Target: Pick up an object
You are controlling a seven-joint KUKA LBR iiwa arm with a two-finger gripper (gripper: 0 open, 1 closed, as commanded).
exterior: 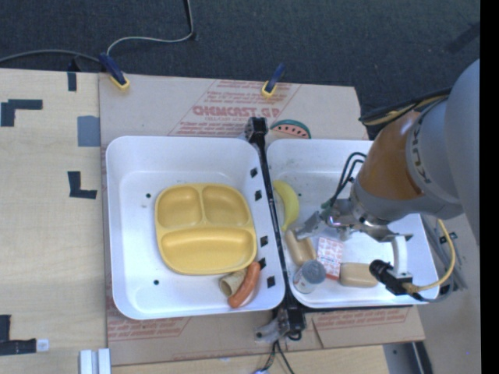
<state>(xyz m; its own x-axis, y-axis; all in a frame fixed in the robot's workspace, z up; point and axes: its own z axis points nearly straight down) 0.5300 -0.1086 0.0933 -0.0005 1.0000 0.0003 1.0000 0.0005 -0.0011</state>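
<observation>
The arm (421,162) fills the right of the frame, reaching over the lower-right bin (312,156) where small items cluster. The gripper (331,223) hovers above a red-printed packet (330,255); whether it is spread, I cannot tell.

A robotics lab: clamped cardboard sheet (226,107), taped bench (47,209), trailing cable (148,37).

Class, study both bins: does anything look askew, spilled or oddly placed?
Nothing is spilled or visibly damaged. The hot dog rests tilted against the yellow divided plate in the left bin.
</observation>
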